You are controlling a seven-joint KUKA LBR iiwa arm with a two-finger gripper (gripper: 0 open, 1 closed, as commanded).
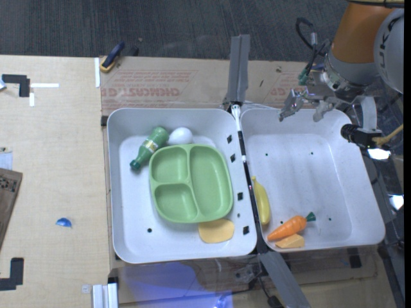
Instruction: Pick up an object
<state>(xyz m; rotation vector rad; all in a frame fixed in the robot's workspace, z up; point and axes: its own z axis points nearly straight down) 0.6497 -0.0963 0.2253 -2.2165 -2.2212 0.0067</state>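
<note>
My gripper [302,111] hangs over the far left corner of the right bin [321,172], open, with nothing between its fingers. In that bin a yellow banana [261,201] lies along the left wall. An orange carrot [289,226] with a green top rests near the front, beside a pale orange wedge [291,241]. The left bin [122,191] holds a green divided plate [191,183], a green bottle [146,148], a white egg [180,135] and a flat yellow piece [216,231]. All of these lie well away from the gripper.
A grey divider bar [239,69] stands behind the seam between the bins. Cardboard [160,82] lies behind the left bin. The arm's orange band [363,24] and cables fill the upper right. A wooden bench [51,172] stretches to the left.
</note>
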